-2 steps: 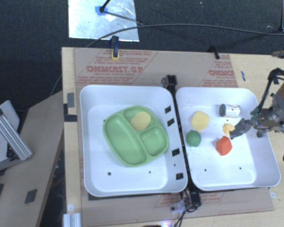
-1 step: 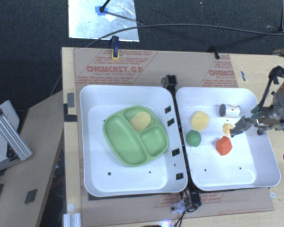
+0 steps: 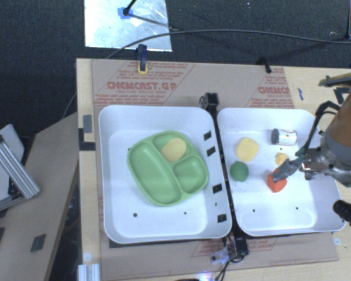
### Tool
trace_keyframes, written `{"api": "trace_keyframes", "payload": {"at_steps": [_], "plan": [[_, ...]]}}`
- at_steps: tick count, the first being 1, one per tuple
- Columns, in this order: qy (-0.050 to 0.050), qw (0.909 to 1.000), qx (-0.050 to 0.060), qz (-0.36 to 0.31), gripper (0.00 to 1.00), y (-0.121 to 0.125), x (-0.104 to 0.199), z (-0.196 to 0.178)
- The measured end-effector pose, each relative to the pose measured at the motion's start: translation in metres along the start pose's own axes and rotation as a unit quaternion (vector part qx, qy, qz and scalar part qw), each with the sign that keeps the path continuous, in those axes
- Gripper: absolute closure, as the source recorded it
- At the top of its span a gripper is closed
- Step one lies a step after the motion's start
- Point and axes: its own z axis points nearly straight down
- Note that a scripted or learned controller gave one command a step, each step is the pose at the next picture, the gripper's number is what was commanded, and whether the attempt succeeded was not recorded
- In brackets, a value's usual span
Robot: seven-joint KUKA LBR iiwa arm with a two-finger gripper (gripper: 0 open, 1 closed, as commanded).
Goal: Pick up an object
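In the right bin [image 3: 281,212] lie a pale yellow lump [image 3: 247,148], a green ball [image 3: 239,171], a small white and grey can [image 3: 284,137] on its side, a small orange piece [image 3: 281,157] and a red-orange object [image 3: 275,184]. My gripper [image 3: 282,172] reaches in from the right and hangs low, right over the red-orange object, covering its upper edge. Whether it touches that object is not clear. The orange piece sits just beyond the gripper, and the green ball lies to its left.
The left bin [image 3: 123,209] holds a green divided plate [image 3: 158,174] with a yellow item [image 3: 174,149] in its upper compartment. A black divider with clips [image 3: 219,168] runs between the bins. The arm's grey body [image 3: 345,145] covers the right bin's far right side.
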Motion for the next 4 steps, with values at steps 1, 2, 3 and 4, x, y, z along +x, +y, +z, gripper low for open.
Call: {"api": "trace_keyframes", "payload": {"at_steps": [1, 2, 3, 4], "plan": [[0.0, 1.0, 0.0, 0.0, 0.0, 0.002, -0.01, 0.052], [0.0, 1.0, 0.0, 0.0, 0.0, 0.008, -0.003, 0.099], [-0.001, 1.0, -0.002, 0.001, 1.0, 0.009, -0.004, 0.086], [-0.002, 1.0, -0.005, -0.002, 1.0, 0.013, -0.006, 0.022]]}}
